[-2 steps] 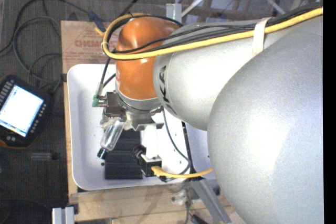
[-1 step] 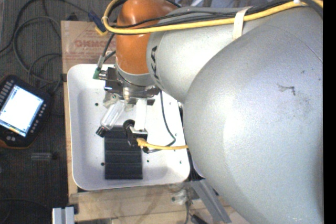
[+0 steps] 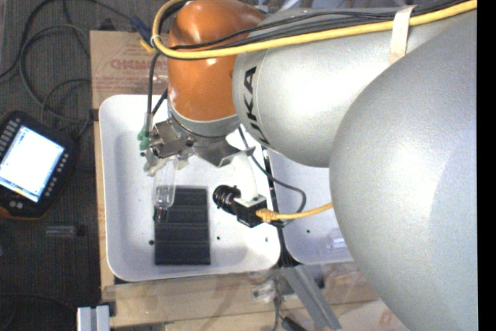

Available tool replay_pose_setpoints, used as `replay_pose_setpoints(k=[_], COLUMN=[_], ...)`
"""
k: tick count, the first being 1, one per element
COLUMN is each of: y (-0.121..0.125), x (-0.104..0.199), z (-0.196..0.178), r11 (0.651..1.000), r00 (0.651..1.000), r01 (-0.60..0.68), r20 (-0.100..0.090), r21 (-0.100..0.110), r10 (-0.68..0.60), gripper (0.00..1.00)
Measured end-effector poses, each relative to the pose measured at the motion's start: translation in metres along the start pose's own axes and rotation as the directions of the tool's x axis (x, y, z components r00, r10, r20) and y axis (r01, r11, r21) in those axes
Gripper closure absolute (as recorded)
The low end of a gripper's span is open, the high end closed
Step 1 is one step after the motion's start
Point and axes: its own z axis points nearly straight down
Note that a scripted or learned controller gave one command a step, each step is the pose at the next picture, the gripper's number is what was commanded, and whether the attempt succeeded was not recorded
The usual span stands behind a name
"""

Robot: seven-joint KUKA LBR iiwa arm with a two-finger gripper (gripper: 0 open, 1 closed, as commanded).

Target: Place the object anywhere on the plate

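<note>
Filling the right of the frame, the grey arm [image 3: 372, 128] reaches into the left bin [image 3: 116, 167]. Its gripper [image 3: 164, 194] hangs over the dark ridged block [image 3: 183, 227] at lower centre, probably positioning to grasp; jaw state unclear.

The light is bright and even, coming from above. The shallow white plastic bin [image 3: 116, 190] glows almost pure white, so its edges are hard to see. The big grey metal arm [image 3: 372, 128] has a soft shine on its round shell and drops a faint shadow below. Small parts look a bit fuzzy.
</note>
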Motion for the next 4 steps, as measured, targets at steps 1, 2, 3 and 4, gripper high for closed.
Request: replay_pose_setpoints(k=[1,2,3,4], y=[-0.038,0.010,-0.040,-0.024], x=[0.005,-0.010,-0.001,-0.019], z=[0.056,0.053,0.068,-0.003], r11=[0.999,0.998,0.998,0.995], r00=[0.999,0.998,0.998,0.995], r01=[-0.045,-0.064,0.069,0.104], r20=[0.000,-0.001,-0.001,0.000], r21=[0.003,0.001,0.002,-0.001], r10=[0.045,0.064,-0.069,-0.104], gripper=[1.00,1.00,1.00,1.00])
